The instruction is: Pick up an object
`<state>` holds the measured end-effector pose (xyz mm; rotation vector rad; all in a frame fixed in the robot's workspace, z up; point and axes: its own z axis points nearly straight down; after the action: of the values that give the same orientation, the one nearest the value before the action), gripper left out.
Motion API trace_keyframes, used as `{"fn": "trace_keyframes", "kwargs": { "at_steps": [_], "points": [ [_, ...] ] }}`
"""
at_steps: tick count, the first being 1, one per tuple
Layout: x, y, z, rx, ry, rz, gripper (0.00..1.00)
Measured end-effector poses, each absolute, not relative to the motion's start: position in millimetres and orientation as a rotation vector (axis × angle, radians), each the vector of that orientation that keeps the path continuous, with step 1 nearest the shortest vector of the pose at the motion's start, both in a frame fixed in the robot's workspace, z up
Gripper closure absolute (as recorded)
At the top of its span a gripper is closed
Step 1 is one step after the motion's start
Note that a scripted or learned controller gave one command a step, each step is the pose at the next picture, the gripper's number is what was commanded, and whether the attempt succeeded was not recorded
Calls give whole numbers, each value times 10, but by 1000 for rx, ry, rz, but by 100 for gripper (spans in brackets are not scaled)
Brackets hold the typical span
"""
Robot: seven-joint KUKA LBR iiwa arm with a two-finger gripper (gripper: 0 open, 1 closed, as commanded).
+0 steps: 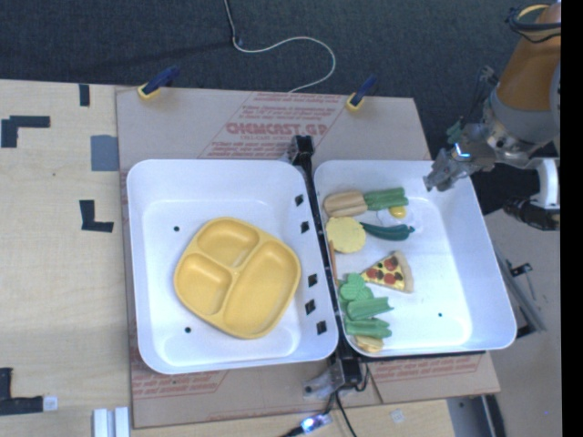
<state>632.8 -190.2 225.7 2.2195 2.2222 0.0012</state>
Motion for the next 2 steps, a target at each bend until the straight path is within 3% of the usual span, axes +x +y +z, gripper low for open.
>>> {"fn": "trace_keyframes", "kwargs": {
  "at_steps": [2],
  "points": [
    [6151, -909, 2364, 2217, 2229, 0, 100]
  ]
}}
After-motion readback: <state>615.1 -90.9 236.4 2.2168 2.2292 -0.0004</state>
